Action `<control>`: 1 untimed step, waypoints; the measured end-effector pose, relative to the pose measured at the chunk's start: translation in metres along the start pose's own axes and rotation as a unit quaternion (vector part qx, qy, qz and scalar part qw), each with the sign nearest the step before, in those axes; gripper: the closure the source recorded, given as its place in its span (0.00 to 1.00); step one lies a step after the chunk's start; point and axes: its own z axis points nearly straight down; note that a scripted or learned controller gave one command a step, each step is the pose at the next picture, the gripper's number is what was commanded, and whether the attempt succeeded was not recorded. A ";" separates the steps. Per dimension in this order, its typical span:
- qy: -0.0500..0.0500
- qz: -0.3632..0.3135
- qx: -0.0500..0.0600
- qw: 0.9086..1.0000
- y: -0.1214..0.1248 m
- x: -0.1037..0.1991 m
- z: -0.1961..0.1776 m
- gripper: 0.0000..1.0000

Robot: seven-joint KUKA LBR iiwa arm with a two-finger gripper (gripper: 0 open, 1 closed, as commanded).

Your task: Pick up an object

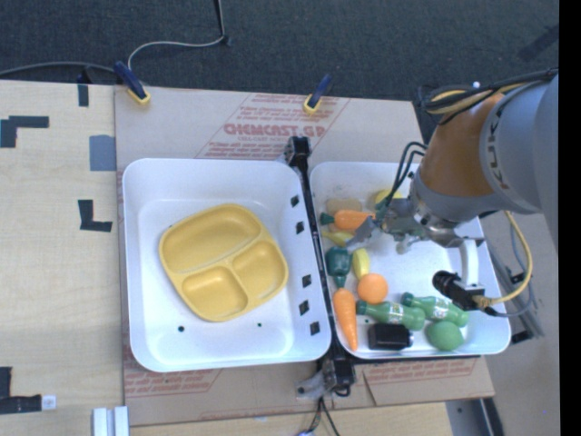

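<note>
1. The gripper (381, 223) sits low in the right bin (495, 334), at about 11 o'clock from that bin's middle; whether it grips anything or how wide it stands I cannot tell, since the wrist hides most of it.
2. Just at its 9 o'clock lies an orange carrot-like piece (349, 219) (possibly touching the gripper, the view is too crowded to say).
3. Toward 6 o'clock: a yellow piece (361, 262), an orange ball (372, 288), a second carrot (345, 317).
4. Further out at 5 o'clock: a green bottle (395, 312), a black block (389, 336), a green ball (444, 335).
5. The left bin (145, 243) holds a yellow divided tray (224, 261).
</note>
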 end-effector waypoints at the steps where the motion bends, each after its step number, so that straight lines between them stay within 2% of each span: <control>1: -0.001 0.000 -0.003 1.000 0.028 -0.001 0.055 0.00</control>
